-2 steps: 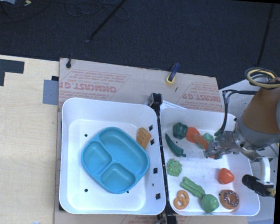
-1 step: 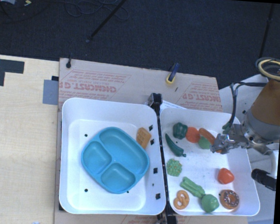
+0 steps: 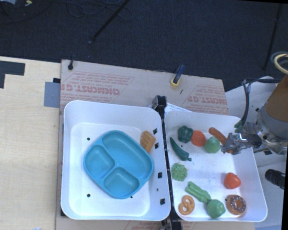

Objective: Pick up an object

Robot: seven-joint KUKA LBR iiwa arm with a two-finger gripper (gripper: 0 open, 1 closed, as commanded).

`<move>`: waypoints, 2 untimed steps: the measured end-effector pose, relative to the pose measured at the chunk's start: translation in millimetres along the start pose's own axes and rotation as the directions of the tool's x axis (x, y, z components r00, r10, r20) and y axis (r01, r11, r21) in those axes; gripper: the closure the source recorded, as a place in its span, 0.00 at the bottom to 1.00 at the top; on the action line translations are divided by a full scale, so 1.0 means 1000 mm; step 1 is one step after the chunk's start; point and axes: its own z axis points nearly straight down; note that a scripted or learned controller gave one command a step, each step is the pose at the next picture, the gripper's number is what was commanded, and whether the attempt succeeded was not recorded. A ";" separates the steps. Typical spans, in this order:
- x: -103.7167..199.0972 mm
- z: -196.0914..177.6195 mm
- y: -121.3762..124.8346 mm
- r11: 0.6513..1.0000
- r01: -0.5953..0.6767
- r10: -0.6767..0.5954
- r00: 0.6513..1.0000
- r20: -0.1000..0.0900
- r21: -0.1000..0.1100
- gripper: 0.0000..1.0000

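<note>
Two white bins (image 3: 71, 130) share the bench. Gripper (image 3: 230, 144) hovers over the right bin, finger state unclear; sausage (image 3: 216, 135) and green ball (image 3: 212, 145) lie just beside it. Nothing looks lifted yet, so picking remains.

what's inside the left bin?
The left bin holds a blue divided plate, its three compartments bare, and a tan waffle-like piece by the plate's upper right edge. Whatever lies under the plate is covered.

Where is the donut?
The donut lies in the right bin's near right corner, beside a green ball and below a red tomato.
</note>
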 end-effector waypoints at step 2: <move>0.113 -0.012 0.009 1.000 0.005 -0.005 1.000 -0.001 0.003 1.00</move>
